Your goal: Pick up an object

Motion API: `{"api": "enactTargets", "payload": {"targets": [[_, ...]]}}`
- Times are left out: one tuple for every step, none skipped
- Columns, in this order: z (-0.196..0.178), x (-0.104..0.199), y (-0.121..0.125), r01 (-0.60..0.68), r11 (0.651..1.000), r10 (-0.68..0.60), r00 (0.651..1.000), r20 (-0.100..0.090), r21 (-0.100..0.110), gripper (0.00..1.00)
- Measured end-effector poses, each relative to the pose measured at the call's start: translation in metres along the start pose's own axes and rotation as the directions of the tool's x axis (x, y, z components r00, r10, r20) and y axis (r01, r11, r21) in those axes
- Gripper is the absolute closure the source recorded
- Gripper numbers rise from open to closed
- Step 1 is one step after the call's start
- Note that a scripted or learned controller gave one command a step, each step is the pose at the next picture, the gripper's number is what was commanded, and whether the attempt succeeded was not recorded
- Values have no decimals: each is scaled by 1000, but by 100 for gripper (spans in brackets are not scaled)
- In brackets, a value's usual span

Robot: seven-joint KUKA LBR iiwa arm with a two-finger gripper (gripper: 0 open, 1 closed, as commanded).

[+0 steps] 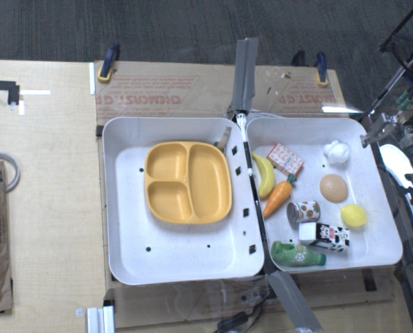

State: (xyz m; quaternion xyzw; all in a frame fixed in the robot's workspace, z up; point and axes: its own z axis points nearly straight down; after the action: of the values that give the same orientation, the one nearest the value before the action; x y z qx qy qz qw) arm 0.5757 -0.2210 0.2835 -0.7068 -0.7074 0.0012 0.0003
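Across the counter (47, 186) you have two shallow white bins side by side. Your left bin (123, 255) holds a yellow divided plate (188, 183) with three compartments, lying flat toward the bin's upper middle. Your right bin (373, 207) carries all the small things. A banana (265, 175) lies along its left wall, with a carrot (278, 195) just beside it, slanted, its green top touching a small patterned box (285, 159). A white crumpled item (337, 152) sits near the far right corner, and a tan egg-shaped object (333, 188) rests below it. A yellow lemon (354, 216) lies near the right wall. A small can (304, 211) lies tipped at the bin's middle, with a black-and-white carton (326, 235) just below it. A green bottle (298, 254) lies on its side along the near wall. At the right edge you see parts of the arm and its mount (393, 127), above the bin's far right corner; you cannot tell how the fingers stand. Nothing is lifted; every object rests in its bin.
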Motion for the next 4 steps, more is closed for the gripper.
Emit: {"api": "enactTargets", "payload": {"targets": [[160,62,-43,64,998,-64,998,-1,0,0],[193,127,-96,314,949,-314,949,-2,0,0],[192,121,-7,368,930,-368,930,1,-3,0],[195,121,39,116,993,-116,993,-4,13,0]]}}
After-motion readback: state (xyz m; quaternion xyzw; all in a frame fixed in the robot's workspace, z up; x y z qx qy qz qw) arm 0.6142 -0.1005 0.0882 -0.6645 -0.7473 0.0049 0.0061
